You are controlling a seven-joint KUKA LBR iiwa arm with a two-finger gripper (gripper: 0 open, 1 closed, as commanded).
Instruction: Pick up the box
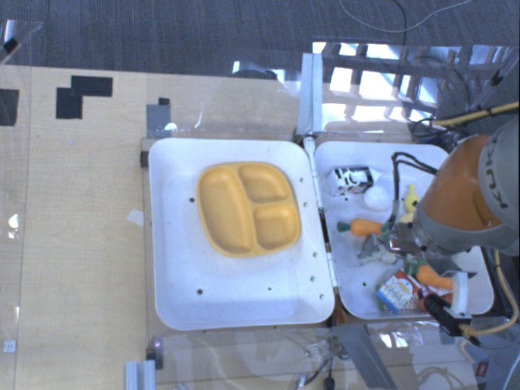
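End effector (380, 249) sits low in the right bin (349, 295); can't tell its grip state from this angle. Box (396, 291), colourful carton, lies just below the end effector toward the bin's near edge, apart from it. Carrot (363, 227) just above it, white ball (376, 198) and black-and-white item (351, 179) further up. Second orange piece (435, 279) to its lower right. Yellow divided tray (248, 208) well to its left, in the left bin (175, 242) on the worktop (73, 218).
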